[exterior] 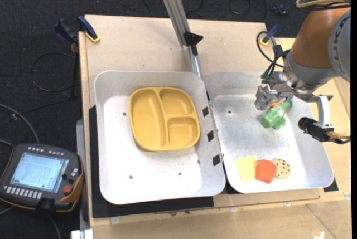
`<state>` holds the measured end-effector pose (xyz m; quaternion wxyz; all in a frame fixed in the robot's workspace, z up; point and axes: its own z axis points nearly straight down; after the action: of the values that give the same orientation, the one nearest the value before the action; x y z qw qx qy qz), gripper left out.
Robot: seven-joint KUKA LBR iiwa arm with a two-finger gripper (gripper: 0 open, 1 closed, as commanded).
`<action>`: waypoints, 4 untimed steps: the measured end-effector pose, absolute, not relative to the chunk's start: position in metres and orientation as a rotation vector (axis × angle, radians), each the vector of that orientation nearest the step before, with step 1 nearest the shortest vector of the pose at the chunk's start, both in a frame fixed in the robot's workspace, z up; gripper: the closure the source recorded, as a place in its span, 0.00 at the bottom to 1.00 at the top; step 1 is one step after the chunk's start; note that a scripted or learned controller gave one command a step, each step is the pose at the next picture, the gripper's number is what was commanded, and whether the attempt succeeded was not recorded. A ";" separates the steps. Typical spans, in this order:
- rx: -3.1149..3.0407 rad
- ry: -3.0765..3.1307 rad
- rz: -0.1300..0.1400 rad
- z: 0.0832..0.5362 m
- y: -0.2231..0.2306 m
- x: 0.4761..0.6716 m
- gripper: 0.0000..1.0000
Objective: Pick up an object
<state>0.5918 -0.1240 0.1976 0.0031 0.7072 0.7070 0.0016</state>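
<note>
End effector (269, 100) sat right over green toy (275, 116) near right bin's (312, 179) far edge, finger gap unreadable; best to center, drop straight, squeeze w/o nudging it.

Camera view: my single fixed overhead camera.
I look down at a slant on both bins (106, 121), the bench (139, 48), with the arm (318, 43) entering right.

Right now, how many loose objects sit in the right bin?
4: a green object under the gripper, plus a yellow block, red piece and cookie along the near edge. The arm may hide more.
</note>
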 end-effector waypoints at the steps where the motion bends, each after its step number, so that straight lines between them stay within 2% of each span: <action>1: 2.217 2.221 0.003 0.212 -0.124 0.593 1.00; 2: 2.215 2.230 -0.001 0.211 -0.080 0.586 1.00; 4: 2.211 2.232 0.004 0.236 0.022 0.570 1.00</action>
<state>0.5696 0.0218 0.2364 -0.0001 0.7039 0.7103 0.0014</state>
